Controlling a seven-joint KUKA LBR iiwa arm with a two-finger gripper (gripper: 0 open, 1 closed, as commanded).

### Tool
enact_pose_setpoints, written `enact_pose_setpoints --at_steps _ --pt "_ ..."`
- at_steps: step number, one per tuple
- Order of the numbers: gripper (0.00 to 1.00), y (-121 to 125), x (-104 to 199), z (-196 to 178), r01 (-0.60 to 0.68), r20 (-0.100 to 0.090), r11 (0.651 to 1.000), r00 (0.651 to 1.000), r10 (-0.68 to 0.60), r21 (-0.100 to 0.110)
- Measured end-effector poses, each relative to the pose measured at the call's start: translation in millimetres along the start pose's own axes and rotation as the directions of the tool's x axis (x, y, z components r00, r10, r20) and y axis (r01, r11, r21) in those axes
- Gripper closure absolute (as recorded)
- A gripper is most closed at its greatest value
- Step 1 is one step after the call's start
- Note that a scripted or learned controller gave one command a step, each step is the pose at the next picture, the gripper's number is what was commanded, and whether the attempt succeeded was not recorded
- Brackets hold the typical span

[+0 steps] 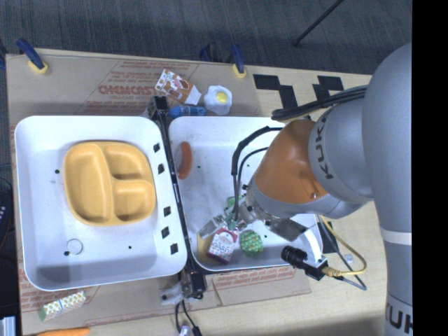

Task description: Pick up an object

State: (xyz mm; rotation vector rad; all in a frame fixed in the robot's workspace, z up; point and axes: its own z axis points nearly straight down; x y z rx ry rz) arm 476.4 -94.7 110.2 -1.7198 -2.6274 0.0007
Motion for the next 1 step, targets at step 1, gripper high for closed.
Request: enact_pose_setpoints --at_steps 1 --pt "0.0 -4.7 -9.0 19.0 -0.416 0.0 0.909 0.909 0.416 0.001"
